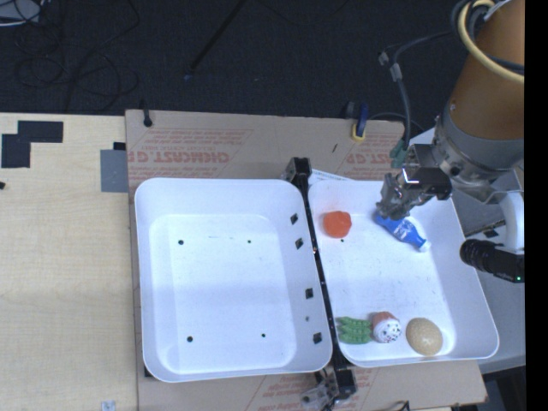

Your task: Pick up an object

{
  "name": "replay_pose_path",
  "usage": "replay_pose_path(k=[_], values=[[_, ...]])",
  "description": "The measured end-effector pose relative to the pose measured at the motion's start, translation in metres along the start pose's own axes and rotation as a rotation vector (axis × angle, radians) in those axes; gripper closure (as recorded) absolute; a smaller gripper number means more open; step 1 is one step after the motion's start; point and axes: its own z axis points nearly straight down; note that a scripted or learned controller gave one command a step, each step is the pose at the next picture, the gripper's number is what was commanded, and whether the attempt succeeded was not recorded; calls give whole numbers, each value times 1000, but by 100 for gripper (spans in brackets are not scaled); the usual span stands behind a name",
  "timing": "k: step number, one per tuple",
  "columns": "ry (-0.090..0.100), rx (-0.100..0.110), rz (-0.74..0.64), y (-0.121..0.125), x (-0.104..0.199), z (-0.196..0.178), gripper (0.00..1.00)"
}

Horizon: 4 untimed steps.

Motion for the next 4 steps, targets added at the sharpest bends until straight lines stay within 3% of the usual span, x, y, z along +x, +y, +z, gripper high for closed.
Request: replay_pose_path(k=[1, 2, 3, 4], values=[[2, 8, -5, -38, 67, -36, 100], [-1, 20, 0, -39, 87, 75, 100], [0, 13, 5, -39, 85, 70, 0], [0, 20, -2, -40, 137, 158, 0]])
